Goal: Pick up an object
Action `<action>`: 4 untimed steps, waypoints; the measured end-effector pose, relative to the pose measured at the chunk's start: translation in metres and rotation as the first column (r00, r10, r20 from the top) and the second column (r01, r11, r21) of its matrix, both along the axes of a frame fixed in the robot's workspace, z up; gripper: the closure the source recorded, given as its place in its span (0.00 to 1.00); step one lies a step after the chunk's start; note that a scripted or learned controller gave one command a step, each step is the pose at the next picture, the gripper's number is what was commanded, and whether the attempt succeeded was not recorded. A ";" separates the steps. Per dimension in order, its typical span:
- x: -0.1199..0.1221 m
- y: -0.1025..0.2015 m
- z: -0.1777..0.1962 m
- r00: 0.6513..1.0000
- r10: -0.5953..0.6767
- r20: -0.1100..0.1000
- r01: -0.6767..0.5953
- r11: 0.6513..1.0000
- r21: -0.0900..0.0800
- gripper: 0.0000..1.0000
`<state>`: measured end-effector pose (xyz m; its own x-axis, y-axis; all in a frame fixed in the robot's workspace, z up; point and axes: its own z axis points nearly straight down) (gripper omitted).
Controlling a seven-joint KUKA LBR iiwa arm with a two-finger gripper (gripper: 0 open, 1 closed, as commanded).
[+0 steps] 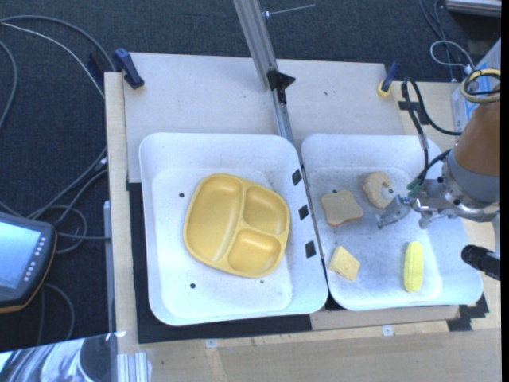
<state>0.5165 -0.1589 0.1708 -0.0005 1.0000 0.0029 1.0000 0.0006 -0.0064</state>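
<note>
Doughnut in right bin, hand just beside it, grip unclear, arm cut off.

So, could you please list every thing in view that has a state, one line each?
yellow divided plate: lies flat in the left bin, nothing on it.
toast slice: lies flat in the right bin.
doughnut: in the right bin, beside the tool, not held.
cheese wedge: lies loose in the right bin.
corn cob: lies on its side.
tool: low over the right bin, holding nothing.
</note>
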 end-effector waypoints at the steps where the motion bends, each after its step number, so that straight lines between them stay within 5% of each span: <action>1: 0.001 0.008 -0.060 1.000 0.001 -0.001 -0.001 1.000 0.001 0.00; 2: 0.003 0.008 -0.046 1.000 0.001 0.007 -0.001 1.000 -0.001 1.00; 4: 0.000 0.014 0.065 1.000 0.002 0.014 -0.002 1.000 -0.005 1.00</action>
<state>0.5165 -0.1446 0.2363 -0.0023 1.0000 -0.0018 1.0000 0.0023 0.0075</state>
